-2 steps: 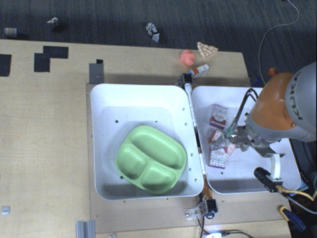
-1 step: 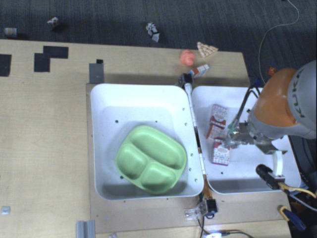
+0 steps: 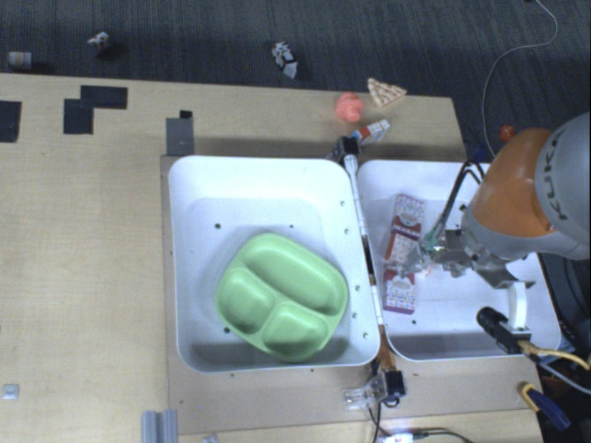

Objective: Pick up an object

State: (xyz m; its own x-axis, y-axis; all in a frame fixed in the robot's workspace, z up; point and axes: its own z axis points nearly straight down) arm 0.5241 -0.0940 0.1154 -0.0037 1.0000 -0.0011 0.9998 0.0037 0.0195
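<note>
A green divided plate (image 3: 282, 293) lies in the left bin (image 3: 199, 247). A flat red-and-white packet (image 3: 403, 252) lies in the right bin (image 3: 462, 335), along its left side. My gripper (image 3: 434, 252) hangs low over the right bin, just right of the packet's middle, under the orange-banded wrist (image 3: 517, 197). I cannot tell whether the fingers touch the packet.
On the bench behind the bins lie a pink ball (image 3: 349, 108), a wedge-shaped toy (image 3: 386, 91) and a small tube (image 3: 369, 134). A white marker-like stick (image 3: 355, 187) runs along the divider between the bins. Small bits lie on the dark floor beyond.
</note>
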